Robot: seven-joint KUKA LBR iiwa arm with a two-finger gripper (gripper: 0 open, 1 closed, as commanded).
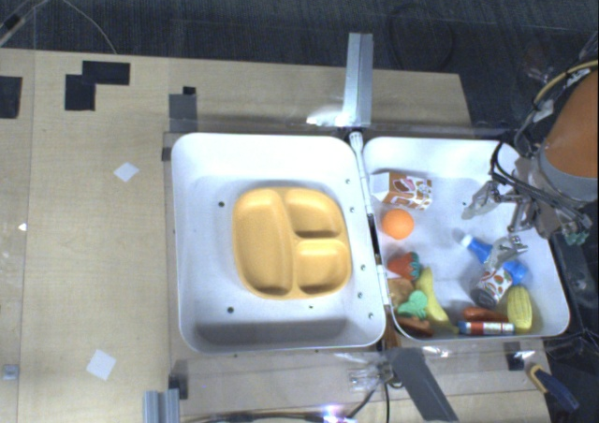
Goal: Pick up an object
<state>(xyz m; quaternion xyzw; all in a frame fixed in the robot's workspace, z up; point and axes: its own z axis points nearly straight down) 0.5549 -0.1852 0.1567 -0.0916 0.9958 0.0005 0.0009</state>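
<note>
Tool [498,223] spread open, holding nothing; lower it squarely onto the blue bottle [480,249] at seven o'clock, then close.

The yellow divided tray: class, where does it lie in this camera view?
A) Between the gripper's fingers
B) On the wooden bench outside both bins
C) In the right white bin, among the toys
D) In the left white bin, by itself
D: the yellow divided tray lies flat in the left white bin, while the orange ball and the other small items sit in the right white bin.
</note>
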